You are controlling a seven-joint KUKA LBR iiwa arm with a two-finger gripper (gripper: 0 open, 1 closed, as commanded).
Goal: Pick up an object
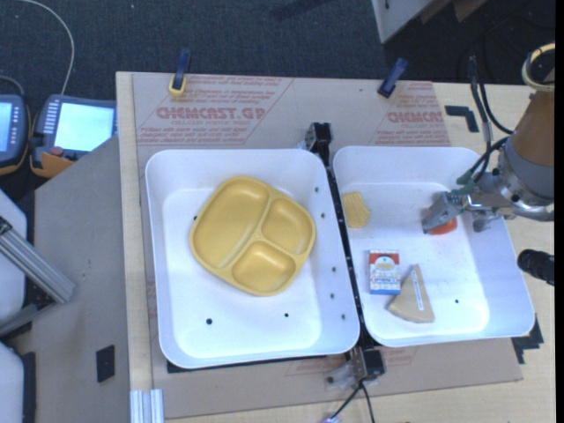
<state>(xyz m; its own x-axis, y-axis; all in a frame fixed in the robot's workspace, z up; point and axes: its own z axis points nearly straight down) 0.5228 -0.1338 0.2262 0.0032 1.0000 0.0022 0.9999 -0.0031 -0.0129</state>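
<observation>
So the arm (529,161) comes in from the right over the right bin (502,320); grey body, with the jaws (451,211) hanging low over the upper middle of that bin; honestly can't tell if they're open or closed from this angle, the metal bits blur together. Right under the tip there's a small red-orange object (443,226); it sits so close to the jaws that I can't say whether it's between the fingers or just lying beneath them.

Other stuff in the right bin: a pale yellow spongy piece (355,209) up against the left wall; a little carton (383,271) with red and blue print near the middle; a tan wedge (413,298) just beside the carton, lower right of it, seems to touch its corner.

Left bin (167,324) has a yellow divided plate (253,233) with three compartments, sitting a bit rotated, roughly centred; both bins side by side on the table (132,192), which has a printed cardboard sheet (291,108) on it.
</observation>
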